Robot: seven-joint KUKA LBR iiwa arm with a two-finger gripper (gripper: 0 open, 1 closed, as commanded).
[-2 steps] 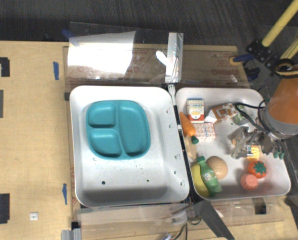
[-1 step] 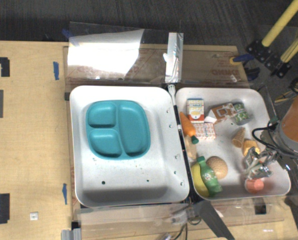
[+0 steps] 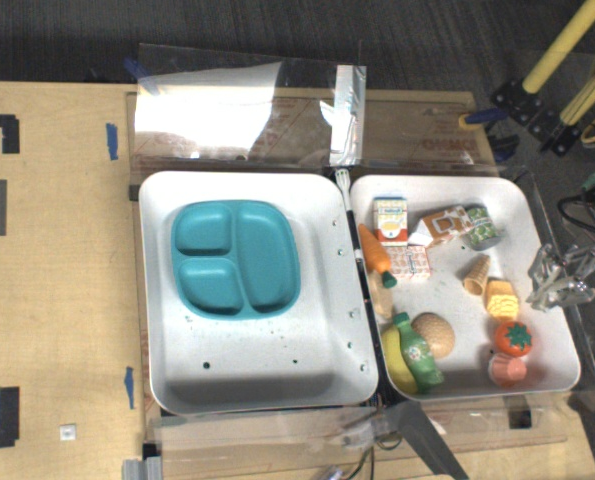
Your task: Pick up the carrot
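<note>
Here the carrot lies well left of the end effector; grip state unclear.

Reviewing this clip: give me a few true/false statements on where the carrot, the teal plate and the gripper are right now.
1. The carrot lies in the right bin, by its left wall. True.
2. The teal plate sits in the right bin. False: it is in the left bin.
3. The gripper is closed on the carrot. False: it is at the right bin's right edge, well apart from the carrot.
4. The tomato is near the right bin's lower right corner. True.
5. The carrot rests on the teal plate. False: nothing lies on the plate.
</note>
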